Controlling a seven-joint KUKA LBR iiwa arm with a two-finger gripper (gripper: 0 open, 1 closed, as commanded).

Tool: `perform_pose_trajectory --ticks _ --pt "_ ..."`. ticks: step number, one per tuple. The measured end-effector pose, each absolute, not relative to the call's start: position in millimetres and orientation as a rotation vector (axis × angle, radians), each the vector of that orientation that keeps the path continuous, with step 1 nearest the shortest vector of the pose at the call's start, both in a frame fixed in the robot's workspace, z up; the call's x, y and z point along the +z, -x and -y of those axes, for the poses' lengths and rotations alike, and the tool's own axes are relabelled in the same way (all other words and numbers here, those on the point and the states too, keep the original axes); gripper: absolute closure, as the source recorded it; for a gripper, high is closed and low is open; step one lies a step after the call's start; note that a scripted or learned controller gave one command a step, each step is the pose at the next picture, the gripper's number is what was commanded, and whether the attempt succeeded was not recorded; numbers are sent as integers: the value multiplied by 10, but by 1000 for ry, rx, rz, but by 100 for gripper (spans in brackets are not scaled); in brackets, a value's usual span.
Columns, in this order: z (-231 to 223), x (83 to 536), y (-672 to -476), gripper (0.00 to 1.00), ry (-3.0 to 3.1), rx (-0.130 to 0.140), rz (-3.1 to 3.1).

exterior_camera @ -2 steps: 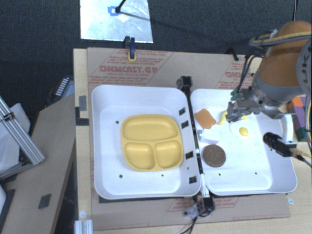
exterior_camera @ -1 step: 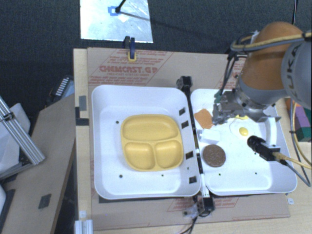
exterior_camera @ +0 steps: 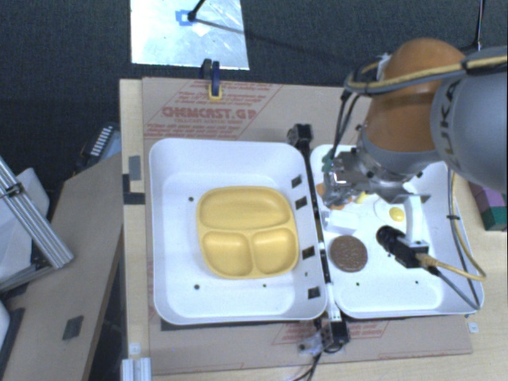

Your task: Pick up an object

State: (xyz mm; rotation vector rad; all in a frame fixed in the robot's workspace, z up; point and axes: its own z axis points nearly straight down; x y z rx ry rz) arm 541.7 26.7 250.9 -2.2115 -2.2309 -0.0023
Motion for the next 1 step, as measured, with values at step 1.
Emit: perform_pose_trajectory --ticks 1 --pt "-868 2392 -5294 100 2210 -3 2232"
